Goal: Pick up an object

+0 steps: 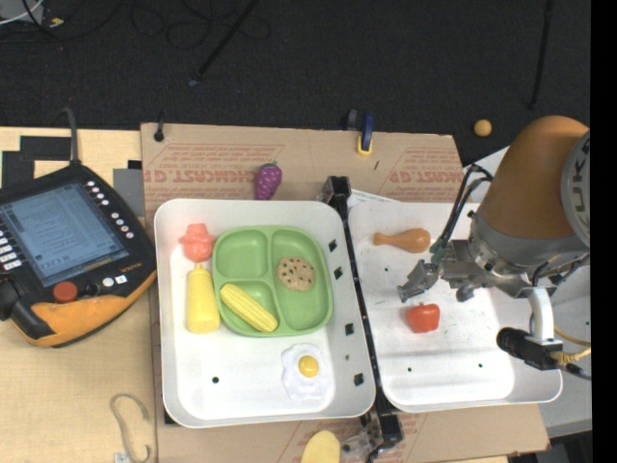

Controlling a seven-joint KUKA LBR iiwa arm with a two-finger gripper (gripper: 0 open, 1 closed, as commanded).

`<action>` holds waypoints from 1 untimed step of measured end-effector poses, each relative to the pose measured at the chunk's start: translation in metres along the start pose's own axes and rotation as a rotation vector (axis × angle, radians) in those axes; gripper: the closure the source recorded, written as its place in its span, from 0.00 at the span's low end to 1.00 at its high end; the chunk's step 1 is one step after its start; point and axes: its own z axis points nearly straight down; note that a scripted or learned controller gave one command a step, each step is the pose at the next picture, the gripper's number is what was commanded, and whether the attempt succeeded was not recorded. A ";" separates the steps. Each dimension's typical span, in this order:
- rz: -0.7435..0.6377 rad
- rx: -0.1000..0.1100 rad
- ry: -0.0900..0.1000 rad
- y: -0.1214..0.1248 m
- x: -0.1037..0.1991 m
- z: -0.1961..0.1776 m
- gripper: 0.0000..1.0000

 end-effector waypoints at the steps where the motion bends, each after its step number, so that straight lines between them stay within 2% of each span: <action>1: -0.002 -0.012 -0.001 0.003 0.000 -0.007 0.00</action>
